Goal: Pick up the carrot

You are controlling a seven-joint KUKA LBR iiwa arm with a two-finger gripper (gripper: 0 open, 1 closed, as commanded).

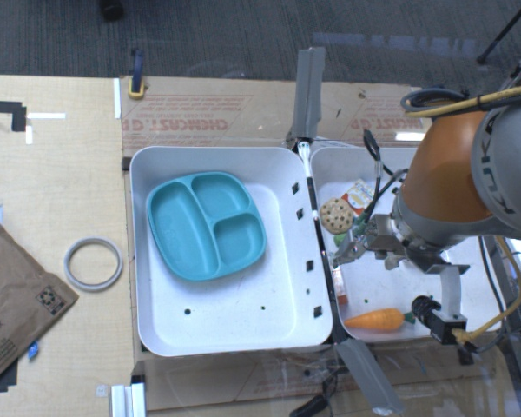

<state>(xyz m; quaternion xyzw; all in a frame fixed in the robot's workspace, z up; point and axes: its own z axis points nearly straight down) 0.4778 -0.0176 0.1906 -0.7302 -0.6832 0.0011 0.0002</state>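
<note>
Camera view: orange carrot point(375, 321) is lying by the right white bin's point(434, 335) near edge; gripper point(352, 243) is hovering above, finger state untellable. Cardboard point(191, 111) is reading "CHEMCAST".

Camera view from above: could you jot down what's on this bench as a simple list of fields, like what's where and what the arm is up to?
left bin: holds a blue divided plate
right bin: holds a carrot, a round cookie-like item and a small packet
carrot position: lying flat at the near edge of the right bin
arm: over the right bin, reaching in from the right
gripper: above the bin floor, apart from the carrot, near the cookie-like item
outside the bins: a tape ring on the bench, left
</note>
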